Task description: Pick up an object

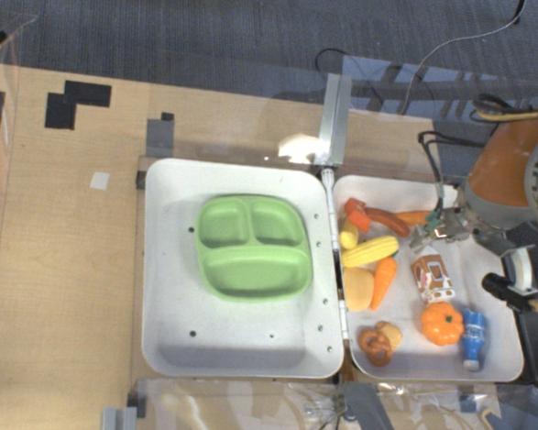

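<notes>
Several toy foods in the right bin (506, 369): yellow corn cob (369, 252), orange carrot (384, 281), round orange pumpkin (441, 324), blue bottle (473, 339), patterned snack packet (432, 277). Gripper (438, 224) low over the bin's far side, just above the packet; finger spread impossible to tell. Green divided plate (251, 247) alone in the left bin (159, 340).

Left bin (164, 340): green divided tray (252, 247) sits roughly centre, three compartments, flat on the floor.

Right bin (507, 364): toy food clustered along its left wall. Corn cob (369, 252), carrot (384, 281) just below it, pale potato-like piece (359, 288) touching the carrot, hot dog (385, 219) near the top edge. Brown pastry (379, 342) at the bottom left corner. Snack packet (433, 278) mid-bin, orange pumpkin (441, 324) below it, blue bottle (473, 338) beside the pumpkin near the right wall.

Gripper (439, 225) low over the right bin's upper area, just above the snack packet; nothing visibly between its fingers.
</notes>
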{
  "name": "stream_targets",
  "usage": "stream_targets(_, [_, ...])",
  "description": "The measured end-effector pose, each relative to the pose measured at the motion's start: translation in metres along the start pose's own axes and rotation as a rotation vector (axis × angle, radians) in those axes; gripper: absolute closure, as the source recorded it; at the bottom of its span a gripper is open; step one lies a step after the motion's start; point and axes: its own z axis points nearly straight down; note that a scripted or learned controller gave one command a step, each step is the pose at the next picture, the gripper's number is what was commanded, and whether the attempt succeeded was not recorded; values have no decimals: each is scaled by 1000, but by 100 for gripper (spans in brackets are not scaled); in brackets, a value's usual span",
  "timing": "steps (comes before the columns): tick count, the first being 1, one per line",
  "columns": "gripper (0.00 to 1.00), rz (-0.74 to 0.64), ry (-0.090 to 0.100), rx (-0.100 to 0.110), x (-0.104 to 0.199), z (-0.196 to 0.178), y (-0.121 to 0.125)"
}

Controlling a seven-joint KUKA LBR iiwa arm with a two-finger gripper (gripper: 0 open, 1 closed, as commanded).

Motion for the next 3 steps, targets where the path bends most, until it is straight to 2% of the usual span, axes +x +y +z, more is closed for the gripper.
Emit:
stream_targets(1, [0, 0, 3, 7, 1, 4, -2])
stream_targets(2, [0, 88, 2, 7, -4, 2, -68])
stream_targets(3, [100, 86, 0, -1, -4, -10, -64])
